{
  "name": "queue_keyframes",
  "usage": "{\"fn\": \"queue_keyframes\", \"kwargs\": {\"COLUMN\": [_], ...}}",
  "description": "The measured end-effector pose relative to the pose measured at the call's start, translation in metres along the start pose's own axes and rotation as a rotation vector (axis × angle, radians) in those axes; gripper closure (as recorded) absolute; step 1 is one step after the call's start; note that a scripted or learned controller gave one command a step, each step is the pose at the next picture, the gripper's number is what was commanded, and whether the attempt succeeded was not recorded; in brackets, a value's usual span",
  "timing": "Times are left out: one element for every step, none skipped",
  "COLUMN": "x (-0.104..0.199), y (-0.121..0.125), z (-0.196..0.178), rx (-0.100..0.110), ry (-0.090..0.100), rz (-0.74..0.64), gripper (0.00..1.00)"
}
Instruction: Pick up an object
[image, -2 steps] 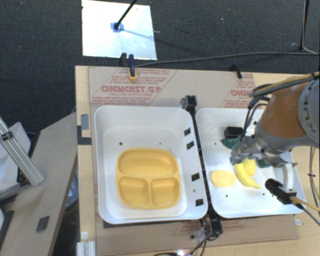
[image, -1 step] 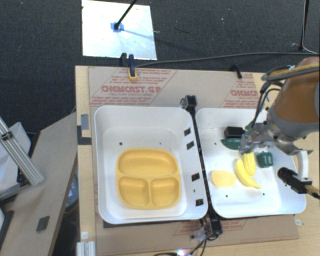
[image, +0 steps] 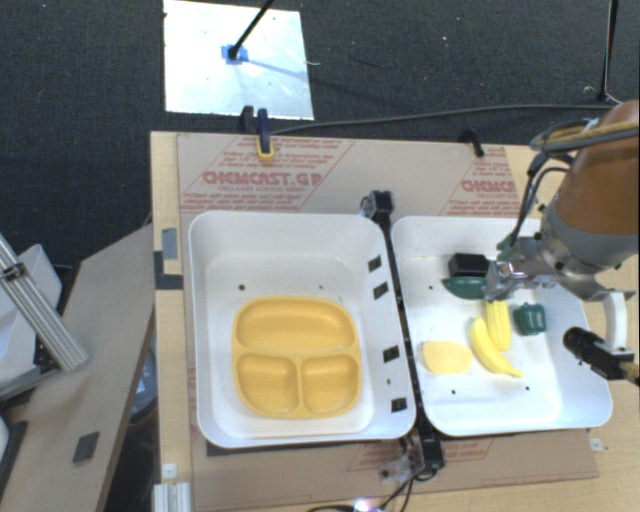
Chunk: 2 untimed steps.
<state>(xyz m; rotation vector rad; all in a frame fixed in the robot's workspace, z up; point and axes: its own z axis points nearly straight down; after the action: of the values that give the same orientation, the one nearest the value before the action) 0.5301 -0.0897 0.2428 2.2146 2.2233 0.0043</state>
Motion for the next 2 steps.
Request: {"fn": "queue_keyframes", "kwargs": {"x": [0.06, 0.119], "y": [-0.001, -0.001], "z": [0.008, 0.002], "rx": [0.003, 0.003], "ry": [0.002, 0.003], "rz": [-0.005, -0.007], "gripper": [1.0, 1.0]}}
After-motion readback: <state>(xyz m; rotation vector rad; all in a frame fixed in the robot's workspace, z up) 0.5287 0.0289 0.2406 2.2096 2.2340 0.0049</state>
